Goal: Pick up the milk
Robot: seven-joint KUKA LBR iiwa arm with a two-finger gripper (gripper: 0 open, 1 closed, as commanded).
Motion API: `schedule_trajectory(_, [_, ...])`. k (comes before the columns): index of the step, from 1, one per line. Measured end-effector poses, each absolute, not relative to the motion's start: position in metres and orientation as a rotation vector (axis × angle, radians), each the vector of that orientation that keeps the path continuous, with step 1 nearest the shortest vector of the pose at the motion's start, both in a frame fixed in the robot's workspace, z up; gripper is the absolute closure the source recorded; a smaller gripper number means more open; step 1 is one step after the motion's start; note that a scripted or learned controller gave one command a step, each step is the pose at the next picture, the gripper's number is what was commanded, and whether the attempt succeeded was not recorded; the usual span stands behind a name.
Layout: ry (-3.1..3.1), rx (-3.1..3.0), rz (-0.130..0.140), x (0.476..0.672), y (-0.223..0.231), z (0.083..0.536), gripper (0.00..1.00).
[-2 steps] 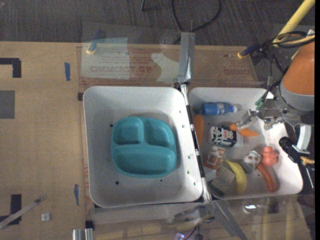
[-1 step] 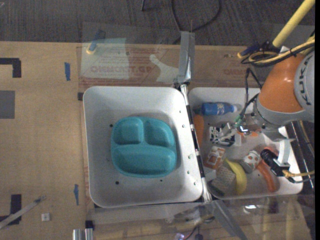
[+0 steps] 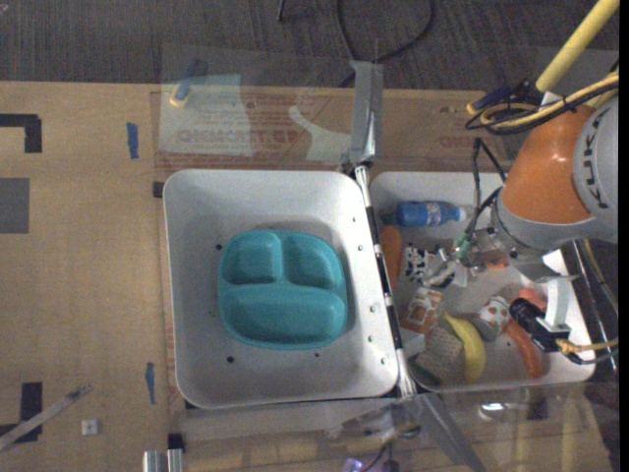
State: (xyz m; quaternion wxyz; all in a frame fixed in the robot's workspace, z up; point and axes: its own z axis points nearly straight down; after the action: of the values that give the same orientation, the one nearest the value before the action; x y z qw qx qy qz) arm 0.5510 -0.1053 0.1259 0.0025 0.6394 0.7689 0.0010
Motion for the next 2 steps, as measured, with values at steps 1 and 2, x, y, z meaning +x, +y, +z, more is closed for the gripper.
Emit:
schedule_trajectory(1, [2.537, 1.853, 0.000, 0.556, -0.101, 0.104, 0.00])
schedule_trajectory(2, [2.529, 1.858, 0.003, 0.557, -0.103, 0.114, 1.00])
